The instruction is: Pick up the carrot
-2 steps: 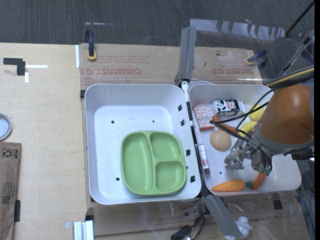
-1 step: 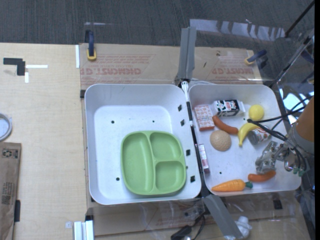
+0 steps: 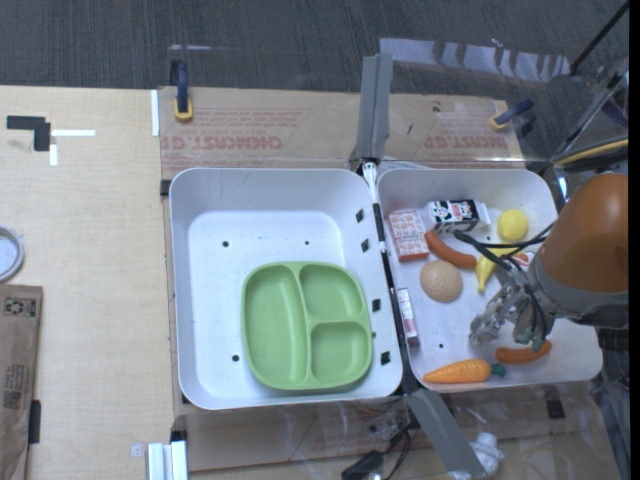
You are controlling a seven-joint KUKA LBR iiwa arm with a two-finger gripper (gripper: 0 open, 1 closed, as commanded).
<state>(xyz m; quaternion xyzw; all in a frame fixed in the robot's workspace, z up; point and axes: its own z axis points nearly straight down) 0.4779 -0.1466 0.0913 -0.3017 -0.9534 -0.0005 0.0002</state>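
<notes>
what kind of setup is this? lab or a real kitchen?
Likely a robot lab bench, not a kitchen: two shallow white plastic bins clamped to a wooden table, toy food such as the orange plastic carrot, and a grey gripper reaching in.

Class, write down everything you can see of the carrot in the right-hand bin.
The carrot is orange, smooth and plastic-looking like a toy, with a small green stub at its right end. It lies flat on the floor of the right bin by the near wall, tapered tip pointing left. The gripper hangs just above and right of it, apart from it.
</notes>
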